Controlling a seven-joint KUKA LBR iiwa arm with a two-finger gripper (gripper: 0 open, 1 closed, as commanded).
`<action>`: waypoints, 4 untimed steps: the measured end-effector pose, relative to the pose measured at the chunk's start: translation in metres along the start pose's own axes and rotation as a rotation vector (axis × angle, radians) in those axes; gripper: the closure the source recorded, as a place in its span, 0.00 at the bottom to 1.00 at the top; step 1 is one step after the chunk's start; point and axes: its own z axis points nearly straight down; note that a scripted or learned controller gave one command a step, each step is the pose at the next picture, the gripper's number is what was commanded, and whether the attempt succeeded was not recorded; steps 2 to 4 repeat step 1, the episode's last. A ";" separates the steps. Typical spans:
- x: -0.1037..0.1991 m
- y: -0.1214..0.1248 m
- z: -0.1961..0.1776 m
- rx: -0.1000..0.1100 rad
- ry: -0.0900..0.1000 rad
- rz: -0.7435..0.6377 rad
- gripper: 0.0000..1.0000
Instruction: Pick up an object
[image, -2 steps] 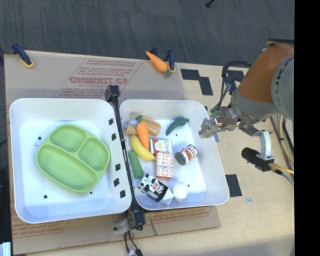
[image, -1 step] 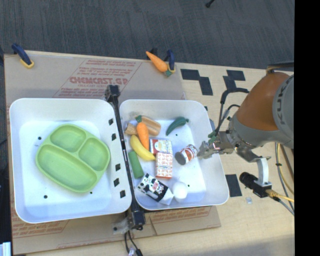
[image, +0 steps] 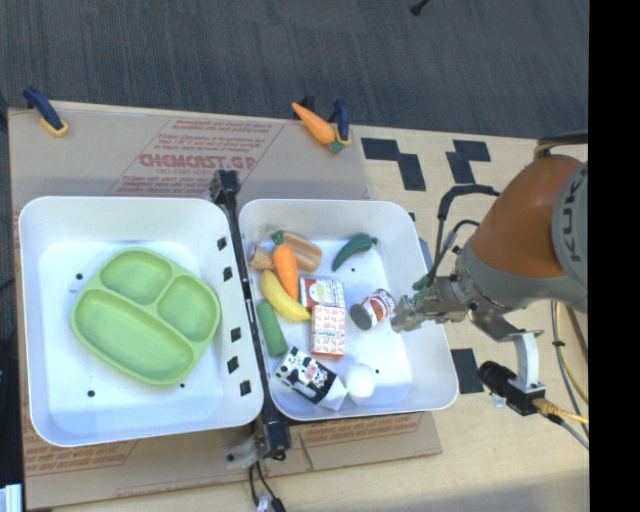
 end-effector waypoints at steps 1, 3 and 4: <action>-0.016 0.045 -0.075 -0.006 -0.003 0.002 1.00; -0.016 0.045 -0.075 -0.006 -0.003 0.002 1.00; -0.016 0.045 -0.075 -0.006 -0.003 0.002 1.00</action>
